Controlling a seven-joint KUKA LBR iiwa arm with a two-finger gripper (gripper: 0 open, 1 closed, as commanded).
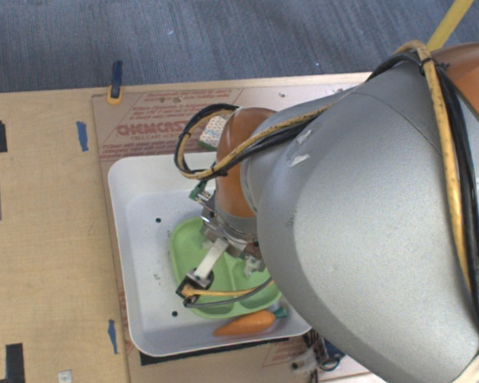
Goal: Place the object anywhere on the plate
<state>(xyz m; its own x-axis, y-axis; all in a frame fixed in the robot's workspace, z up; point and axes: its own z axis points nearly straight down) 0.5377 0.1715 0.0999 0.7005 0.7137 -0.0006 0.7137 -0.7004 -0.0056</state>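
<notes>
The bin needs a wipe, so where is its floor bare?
Bare floor runs down the left side of the bin, beside the plate, and along the far side above it. The near right is crowded: the carrot and the arm.

One fixed camera, high above the bench (45, 243), slanting down, close on white bin (140, 236)

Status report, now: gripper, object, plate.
Gripper over green plate. Orange carrot-shaped object at plate's lower edge in view, apart from gripper. Arm hides plate's right side.
</notes>
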